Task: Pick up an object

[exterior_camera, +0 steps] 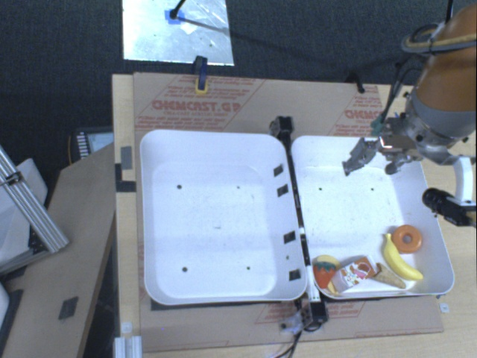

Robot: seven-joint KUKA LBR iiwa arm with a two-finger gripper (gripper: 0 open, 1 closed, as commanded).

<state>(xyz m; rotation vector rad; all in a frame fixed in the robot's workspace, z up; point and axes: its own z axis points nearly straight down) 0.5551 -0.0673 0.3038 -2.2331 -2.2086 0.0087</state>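
Curved yellow banana (pixel 401 259), seemingly plastic

The arm (pixel 447 73) was cut off by the frame's top and right edges above the gripper (pixel 376 159). Well below the gripper, the print on a small packet (pixel 352 273) was too small to be read, and the orange object (pixel 326 269) beside it was partly covered.

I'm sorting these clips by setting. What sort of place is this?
Probably a robotics lab's grasping test bench: two white bins side by side, toy food such as a banana in one corner, and a robot arm above them.
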